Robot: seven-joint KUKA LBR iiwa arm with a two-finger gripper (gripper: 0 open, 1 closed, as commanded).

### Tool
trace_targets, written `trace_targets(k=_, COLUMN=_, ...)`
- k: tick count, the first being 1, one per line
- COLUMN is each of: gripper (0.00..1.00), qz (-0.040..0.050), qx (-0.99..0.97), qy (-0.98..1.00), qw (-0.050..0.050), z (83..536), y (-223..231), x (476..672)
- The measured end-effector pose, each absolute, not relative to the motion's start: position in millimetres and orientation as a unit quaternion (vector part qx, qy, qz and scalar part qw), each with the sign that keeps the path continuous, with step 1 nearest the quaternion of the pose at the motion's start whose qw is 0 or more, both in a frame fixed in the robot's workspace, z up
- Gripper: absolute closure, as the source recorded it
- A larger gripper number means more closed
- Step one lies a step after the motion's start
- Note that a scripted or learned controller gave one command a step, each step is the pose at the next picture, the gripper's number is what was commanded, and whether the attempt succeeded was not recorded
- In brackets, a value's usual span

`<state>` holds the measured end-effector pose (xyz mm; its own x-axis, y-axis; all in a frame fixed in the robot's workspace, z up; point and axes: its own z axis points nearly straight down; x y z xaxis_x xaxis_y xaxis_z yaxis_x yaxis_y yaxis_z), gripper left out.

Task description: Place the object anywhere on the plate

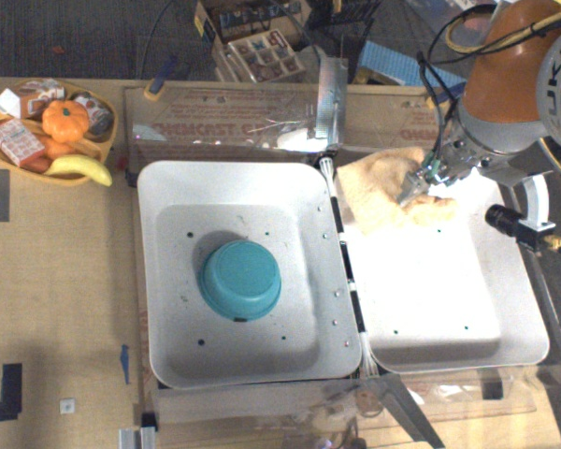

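Reaching in over the far right corner of the surface, the grey arm [528,73] with its orange band hangs above the right bin [449,325]. Its pincer [421,183] is down at the far edge of that bin, right on a crumpled pale yellow cloth [379,190] that is bunched in the bin's far left corner. Fingers touch the cloth's right side, but whether they are spread or pinched together I cannot tell from this angle, and no fold clearly sits between them. Over in the left bin [168,204], a round teal plate [241,279] lies a little nearer the front than the middle, well apart from the cloth. Beyond the bins, at the surface's far left corner, a shallow basket [0,148] carries an orange pumpkin [65,120] and a banana [79,166].
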<state>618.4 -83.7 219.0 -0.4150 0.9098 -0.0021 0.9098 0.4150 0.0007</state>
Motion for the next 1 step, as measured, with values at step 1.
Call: trace_targets(k=1, gripper=1.0, qz=0.0001, qx=0.54, qy=0.842, qw=0.002, z=225.3, y=-82.8, x=619.5)
